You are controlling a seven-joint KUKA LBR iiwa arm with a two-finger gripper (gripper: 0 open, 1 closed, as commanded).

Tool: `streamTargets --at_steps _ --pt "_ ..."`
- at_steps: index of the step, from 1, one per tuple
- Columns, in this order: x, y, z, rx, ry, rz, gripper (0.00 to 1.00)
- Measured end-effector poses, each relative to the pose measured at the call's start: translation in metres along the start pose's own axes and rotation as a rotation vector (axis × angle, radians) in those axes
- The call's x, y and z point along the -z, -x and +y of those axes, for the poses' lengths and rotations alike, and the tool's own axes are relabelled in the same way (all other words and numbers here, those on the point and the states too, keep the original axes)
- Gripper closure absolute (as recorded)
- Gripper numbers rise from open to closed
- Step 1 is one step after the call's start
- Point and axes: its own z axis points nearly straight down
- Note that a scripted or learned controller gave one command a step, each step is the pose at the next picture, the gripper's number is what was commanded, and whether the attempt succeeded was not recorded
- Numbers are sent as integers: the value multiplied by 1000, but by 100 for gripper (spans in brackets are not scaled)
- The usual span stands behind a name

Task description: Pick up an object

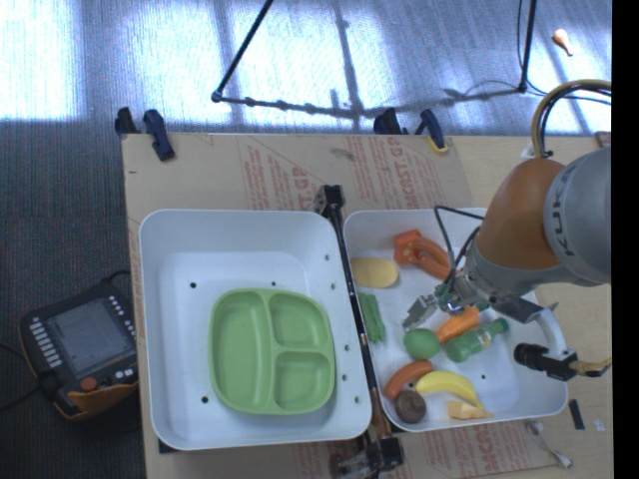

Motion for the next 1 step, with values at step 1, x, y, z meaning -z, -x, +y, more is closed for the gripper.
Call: streamTargets --at_steps 1 --pt "0 34 -27 11 -1 2 0"
